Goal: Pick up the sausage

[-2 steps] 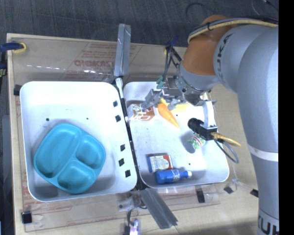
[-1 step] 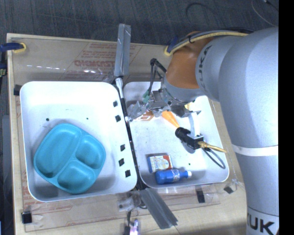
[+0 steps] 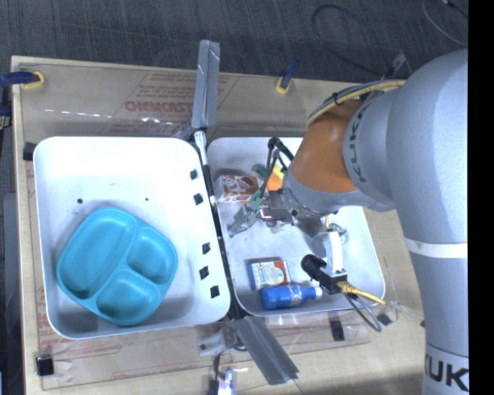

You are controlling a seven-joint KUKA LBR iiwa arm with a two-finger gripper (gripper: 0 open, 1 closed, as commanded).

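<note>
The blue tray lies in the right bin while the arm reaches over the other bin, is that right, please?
Not quite: the camera view shows the blue tray in the left bin; the arm reaches over the other bin.

The end effector point(image 3: 249, 216) hangs low in the right bin point(image 3: 370, 253) (near a brown packet point(image 3: 235, 186)).

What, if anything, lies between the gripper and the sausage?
Nothing visible. The gripper hangs right beside the brownish sausage at the far left of the right bin. The bottle and box lie nearer the front, off that path. The arm hides some of the bin.
</note>
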